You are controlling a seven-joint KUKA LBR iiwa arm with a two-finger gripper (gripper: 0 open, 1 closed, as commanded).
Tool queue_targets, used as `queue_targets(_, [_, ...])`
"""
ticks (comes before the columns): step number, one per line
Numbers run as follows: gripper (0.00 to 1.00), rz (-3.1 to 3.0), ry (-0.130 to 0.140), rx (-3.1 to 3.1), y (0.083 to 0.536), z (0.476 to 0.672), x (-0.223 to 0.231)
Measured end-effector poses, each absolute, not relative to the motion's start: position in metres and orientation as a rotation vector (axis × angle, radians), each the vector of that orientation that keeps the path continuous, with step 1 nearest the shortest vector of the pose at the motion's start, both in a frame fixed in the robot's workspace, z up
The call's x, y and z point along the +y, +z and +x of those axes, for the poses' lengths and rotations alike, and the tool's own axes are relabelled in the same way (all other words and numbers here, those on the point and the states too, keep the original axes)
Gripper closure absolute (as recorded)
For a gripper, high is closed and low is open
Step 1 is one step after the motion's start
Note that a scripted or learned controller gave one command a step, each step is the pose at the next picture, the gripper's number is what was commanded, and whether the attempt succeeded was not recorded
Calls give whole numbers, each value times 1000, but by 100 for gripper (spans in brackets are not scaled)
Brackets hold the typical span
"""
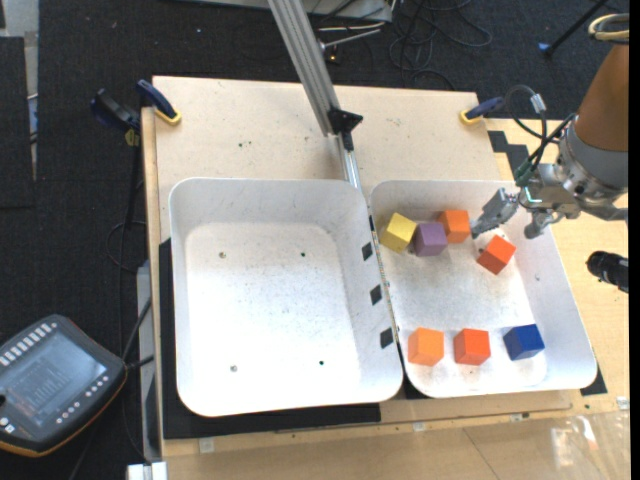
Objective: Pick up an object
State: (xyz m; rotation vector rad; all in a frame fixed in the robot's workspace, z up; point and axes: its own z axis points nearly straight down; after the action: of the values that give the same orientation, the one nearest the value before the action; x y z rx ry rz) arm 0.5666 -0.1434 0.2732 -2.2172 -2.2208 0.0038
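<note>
Orange-red block (496, 255) sits just below our pincer (514, 218), tilted, in the right bin (560, 298). Pincer is spread, gripping nothing. We'd judge the move a short straight drop; orange block (456, 224) lies leftward.

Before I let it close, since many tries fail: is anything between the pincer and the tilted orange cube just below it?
Nothing visible. The pincer hangs just above the tilted orange cube; another orange cube sits close to its left.
</note>
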Motion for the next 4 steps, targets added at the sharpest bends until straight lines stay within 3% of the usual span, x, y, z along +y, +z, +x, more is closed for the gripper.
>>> queue_targets(1, [0,-2221,0,-2223,275,567,-144])
queue_targets(4, [0,-2220,5,-2218,113,573,-151])
